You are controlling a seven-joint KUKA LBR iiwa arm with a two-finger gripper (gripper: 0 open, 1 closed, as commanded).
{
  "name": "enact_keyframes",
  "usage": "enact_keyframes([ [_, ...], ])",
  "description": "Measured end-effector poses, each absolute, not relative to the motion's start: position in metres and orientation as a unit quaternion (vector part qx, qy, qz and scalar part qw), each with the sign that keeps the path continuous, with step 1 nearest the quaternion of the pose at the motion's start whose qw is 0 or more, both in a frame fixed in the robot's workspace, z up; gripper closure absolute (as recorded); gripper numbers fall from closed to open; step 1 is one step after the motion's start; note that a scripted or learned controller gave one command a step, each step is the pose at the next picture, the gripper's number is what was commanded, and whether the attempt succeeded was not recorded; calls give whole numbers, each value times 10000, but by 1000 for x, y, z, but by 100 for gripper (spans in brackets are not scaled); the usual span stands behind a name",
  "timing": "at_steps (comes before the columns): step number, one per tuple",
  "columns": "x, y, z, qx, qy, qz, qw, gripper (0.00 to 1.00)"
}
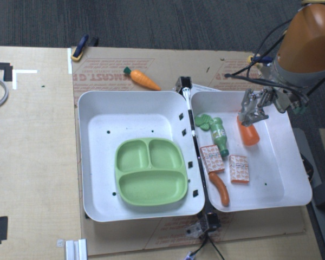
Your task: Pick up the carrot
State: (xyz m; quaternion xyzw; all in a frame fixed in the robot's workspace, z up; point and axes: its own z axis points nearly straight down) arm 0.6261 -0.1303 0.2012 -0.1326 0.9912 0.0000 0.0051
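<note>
A carrot (142, 79), orange with a green top, lies on the cardboard just behind the left bin (97, 145), outside both bins. My gripper (252, 114) hangs over the back of the right bin (284, 183), far to the right of that carrot. Right under the gripper is a stubby orange piece (249, 134), its upper end touching or hidden by the gripper. Whether that piece is held or rests on the bin floor is unclear.
The left bin holds a green divided plate (151, 170). In the right bin lie a green bottle (219, 136), a green leafy item (204, 122), two small red-and-white boxes (212, 157) (239, 168) and a sausage (219, 187). A blue marker (79, 46) lies at the back left.
</note>
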Motion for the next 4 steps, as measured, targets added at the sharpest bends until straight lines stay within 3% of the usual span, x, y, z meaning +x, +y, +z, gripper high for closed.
enact_keyframes([
  [1, 548, -110, 93, -656, 9978, 2, 8, 100],
  [2, 490, -169, 276, -2347, 9721, -9, 29, 100],
  [3, 520, -111, 110, -1910, 9816, 3, 7, 100],
  [4, 496, -182, 299, -2014, 9795, -9, 29, 100],
])
